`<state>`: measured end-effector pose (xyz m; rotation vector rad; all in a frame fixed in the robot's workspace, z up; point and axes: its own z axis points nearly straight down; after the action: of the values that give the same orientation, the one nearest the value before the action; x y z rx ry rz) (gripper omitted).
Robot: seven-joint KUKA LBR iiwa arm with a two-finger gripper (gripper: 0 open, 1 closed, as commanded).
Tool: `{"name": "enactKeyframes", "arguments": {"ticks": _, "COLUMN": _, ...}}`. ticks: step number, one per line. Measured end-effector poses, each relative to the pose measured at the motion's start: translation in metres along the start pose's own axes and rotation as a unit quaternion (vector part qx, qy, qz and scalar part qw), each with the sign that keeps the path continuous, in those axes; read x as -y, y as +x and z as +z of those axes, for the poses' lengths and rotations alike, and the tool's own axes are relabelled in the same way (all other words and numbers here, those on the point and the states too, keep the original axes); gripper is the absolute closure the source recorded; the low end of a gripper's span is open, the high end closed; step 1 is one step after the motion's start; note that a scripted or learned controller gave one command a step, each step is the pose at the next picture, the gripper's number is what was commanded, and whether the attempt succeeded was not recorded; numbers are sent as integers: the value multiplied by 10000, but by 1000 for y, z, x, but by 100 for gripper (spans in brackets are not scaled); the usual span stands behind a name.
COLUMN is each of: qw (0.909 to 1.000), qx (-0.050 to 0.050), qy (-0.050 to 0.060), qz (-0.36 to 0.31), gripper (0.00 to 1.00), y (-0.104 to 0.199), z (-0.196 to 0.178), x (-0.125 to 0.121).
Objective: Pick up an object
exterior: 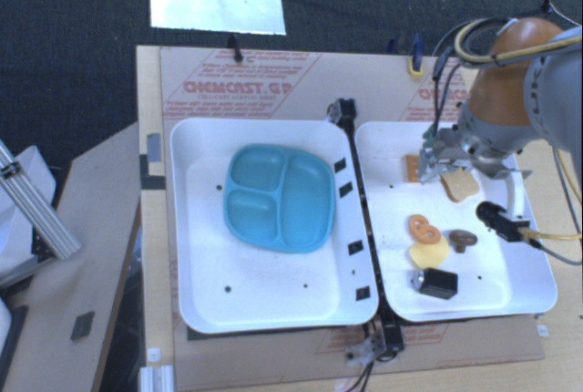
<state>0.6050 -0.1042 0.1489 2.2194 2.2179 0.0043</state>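
Observation:
My gripper (435, 164) hangs low over the back part of the right bin (528, 290), below the orange wrist band. It sits between an orange cracker (412, 168) on its left and a tan bread slice (461, 187) on its right, close to both. Whether it touches either I cannot tell. Nearer the front lie an orange pretzel-shaped piece (420, 228), a yellow piece (428, 254), a small brown piece (463, 241) and a black block (436, 283).
The left bin (196, 290) holds a blue divided plate (278, 197). A black hinge strip (357, 217) runs between the bins. A black plug with a cable (499, 222) hangs over the right bin's right side. The arm's body covers the bin's back right corner.

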Motion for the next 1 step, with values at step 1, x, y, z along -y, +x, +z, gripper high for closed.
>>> {"name": "enactKeyframes", "arguments": {"ticks": 1, "qw": 10000, "qx": 0, "qy": -3, "qz": -26, "gripper": 100, "y": 6, "z": -62, "x": -2}}
